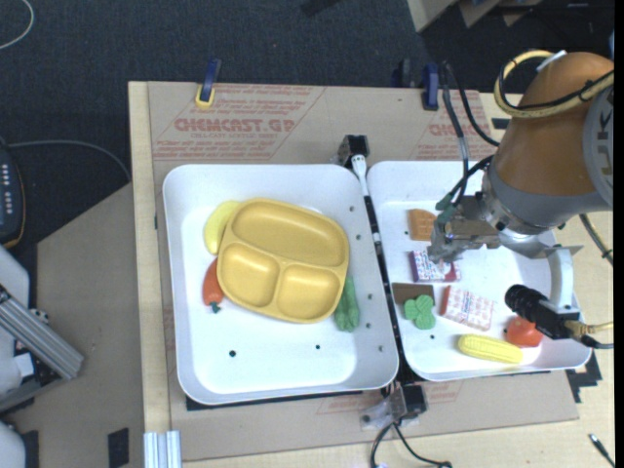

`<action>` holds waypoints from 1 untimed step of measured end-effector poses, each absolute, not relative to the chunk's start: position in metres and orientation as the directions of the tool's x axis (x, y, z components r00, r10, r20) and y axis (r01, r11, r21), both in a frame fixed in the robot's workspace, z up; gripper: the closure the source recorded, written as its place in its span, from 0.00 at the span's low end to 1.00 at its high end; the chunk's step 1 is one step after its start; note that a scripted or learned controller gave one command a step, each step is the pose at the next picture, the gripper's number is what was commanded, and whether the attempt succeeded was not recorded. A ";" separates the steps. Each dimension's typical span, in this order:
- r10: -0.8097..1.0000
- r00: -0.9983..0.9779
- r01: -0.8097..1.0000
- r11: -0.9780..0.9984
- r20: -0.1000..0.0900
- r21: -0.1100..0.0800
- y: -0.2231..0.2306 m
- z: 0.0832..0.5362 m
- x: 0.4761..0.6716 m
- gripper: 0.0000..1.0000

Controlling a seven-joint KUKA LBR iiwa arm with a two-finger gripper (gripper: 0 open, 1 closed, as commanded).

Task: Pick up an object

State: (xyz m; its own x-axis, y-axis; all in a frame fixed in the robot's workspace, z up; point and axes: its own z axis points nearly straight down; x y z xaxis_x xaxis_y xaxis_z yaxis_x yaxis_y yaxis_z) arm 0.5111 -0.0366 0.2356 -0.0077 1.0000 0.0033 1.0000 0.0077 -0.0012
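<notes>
Camera view: the claw [447, 245] is hovering low in the right bin [390, 188], directly over a pink-patterned packet [432, 265]; grip state cannot be told. Risk: packet is lying flat, crowded by orange block [421, 224] and green piece [420, 310], so a slip or double-contact seems likely.

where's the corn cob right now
In the camera view the corn cob lies in the right bin, near its front edge, just left of a red toy and in front of a red-and-white packet.
</notes>
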 end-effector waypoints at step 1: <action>1.000 -0.006 1.000 0.006 0.003 -0.004 0.018 0.216 0.511 1.00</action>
